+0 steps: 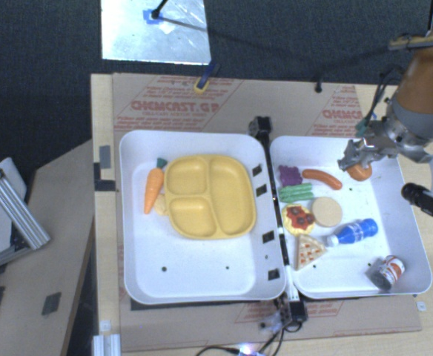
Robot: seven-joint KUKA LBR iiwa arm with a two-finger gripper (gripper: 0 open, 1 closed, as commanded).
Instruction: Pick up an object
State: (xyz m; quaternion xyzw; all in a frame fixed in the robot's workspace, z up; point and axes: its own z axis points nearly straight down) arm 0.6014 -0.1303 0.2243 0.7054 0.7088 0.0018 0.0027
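Observation:
My gripper [355, 159] hangs over the back right part of the right bin [413, 236]. A small orange round object [361, 173] lies directly under its tip, touching it or very close. Whether the object is gripped cannot be made out. To its left in the same bin lie a red sausage [322, 178], purple grapes [290, 175] and green beans [296, 192]. Nearer the front are a small round pizza [299, 218], a tan disc [327, 212], a blue bottle [354, 232], a pizza slice [309, 251] and a small can [386, 271].
The left bin [139, 265] holds a yellow divided plate [205, 196] and a carrot [153, 190] at the plate's left. A black divider [272, 199] runs between the bins. The arm's grey and orange body [424, 87] rises at the right.

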